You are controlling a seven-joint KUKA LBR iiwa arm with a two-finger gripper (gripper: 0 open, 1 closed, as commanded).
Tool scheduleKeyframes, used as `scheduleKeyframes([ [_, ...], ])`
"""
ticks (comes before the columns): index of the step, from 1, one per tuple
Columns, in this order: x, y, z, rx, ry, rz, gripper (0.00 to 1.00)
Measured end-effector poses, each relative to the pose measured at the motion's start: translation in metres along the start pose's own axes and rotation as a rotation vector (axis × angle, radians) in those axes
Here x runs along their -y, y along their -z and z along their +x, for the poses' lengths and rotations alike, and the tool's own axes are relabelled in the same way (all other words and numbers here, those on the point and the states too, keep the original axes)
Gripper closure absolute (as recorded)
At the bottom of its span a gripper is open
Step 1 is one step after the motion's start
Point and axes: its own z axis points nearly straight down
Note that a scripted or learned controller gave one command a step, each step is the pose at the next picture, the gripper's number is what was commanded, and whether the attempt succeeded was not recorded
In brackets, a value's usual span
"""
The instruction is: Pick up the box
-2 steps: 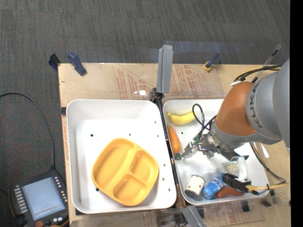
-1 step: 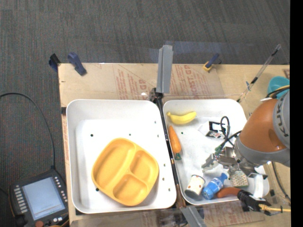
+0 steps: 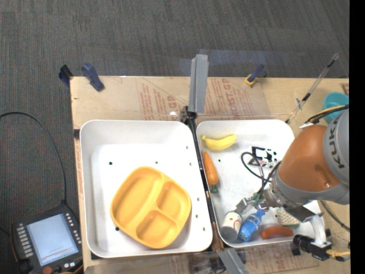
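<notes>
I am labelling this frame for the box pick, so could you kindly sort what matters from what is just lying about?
Job: gripper, low in the right white bin; small black-and-white flat item, possibly the box, hard to tell.
Lying about: yellow banana; orange carrot; blue plastic bottle; red sausage; yellow divided plastic plate in the left white bin.

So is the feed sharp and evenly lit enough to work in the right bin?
Camera view: lighting is even, shadows soft, no strong glare on the white right bin; the yellow banana and orange carrot read crisply, but the grey-and-orange arm hides the clutter beneath it.
</notes>
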Motion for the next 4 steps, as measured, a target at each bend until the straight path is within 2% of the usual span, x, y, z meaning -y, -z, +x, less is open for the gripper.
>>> scheduleKeyframes([
  [1,-0.006,0.024,-0.012,0.000,-0.196,0.000,0.00],
  [2,0.009,0.017,-0.046,0.000,-0.305,0.000,0.00],
  [3,-0.009,0.004,-0.063,-0.001,-0.512,-0.005,0.00],
  [4,0.014,0.024,-0.078,0.000,-0.589,0.000,0.00],
])
